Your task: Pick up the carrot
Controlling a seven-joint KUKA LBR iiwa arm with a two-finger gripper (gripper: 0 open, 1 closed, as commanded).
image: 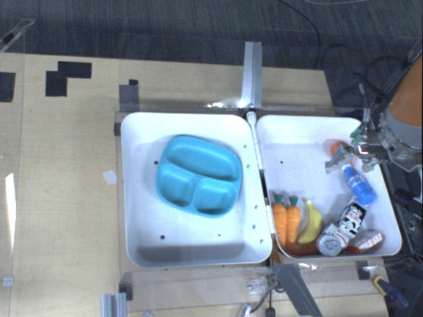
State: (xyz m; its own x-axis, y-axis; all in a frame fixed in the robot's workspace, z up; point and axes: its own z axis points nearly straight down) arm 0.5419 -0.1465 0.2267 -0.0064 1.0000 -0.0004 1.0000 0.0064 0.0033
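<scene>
The arm (408, 111) is cut off by the right edge above the hand (350, 152). The hand's fingers are too small and blurred to tell their spacing. An orange object (338, 148) beside the hand is partly hidden. The red item (301, 248) below lies mostly under the banana (310, 222).

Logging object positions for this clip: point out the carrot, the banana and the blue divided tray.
carrot (282, 222), camera view, middle of its orange body.
banana (312, 222), camera view, middle of the yellow curve.
blue divided tray (197, 174), camera view, ridge between its compartments.
</scene>
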